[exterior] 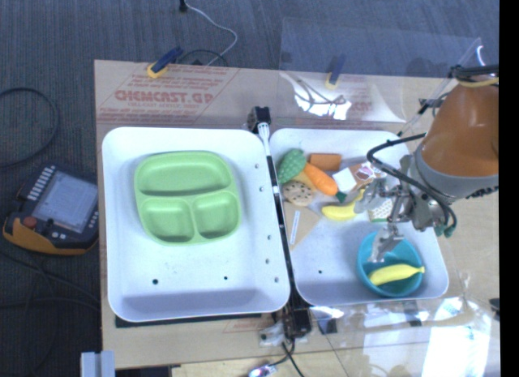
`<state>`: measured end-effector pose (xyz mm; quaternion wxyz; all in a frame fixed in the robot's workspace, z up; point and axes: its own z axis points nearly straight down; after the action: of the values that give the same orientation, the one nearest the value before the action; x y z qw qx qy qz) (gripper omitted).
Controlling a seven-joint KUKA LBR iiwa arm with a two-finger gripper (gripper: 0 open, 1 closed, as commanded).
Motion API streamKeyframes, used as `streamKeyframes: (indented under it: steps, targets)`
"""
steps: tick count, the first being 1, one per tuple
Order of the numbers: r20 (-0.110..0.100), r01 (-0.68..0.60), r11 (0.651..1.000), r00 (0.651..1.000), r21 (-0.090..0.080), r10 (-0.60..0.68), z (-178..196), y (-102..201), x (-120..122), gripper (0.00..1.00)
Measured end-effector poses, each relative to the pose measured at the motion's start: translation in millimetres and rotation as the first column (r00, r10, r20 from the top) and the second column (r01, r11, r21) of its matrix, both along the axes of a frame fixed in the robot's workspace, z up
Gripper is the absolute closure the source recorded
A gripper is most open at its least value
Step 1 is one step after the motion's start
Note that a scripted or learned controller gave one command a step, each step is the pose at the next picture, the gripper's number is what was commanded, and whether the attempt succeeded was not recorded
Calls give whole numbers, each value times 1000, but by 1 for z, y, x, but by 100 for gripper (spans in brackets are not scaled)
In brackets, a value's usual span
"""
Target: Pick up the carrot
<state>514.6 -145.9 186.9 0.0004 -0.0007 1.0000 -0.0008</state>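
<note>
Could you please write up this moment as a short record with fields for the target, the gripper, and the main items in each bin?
target: orange toy carrot with green tip, lying in the right white bin, untouched
gripper: hovering over the blue bowl, apart from the carrot
bowl contents: yellow toy banana
near carrot: green leafy toy vegetable, round brown cookie
left white bin: green three-compartment plate
</note>
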Motion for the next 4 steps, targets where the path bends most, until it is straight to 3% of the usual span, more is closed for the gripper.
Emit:
streamKeyframes:
  steps: [1,2,3,4]
  targets:
    - [-5,171,985,985,3,-171,-71,46,47,0]
    - [5,313,950,950,2,-313,-60,51,115,0]
    - [9,553,833,833,5,-553,-96,45,127,0]
    - [23,551,834,834,5,-551,-83,44,130,100]
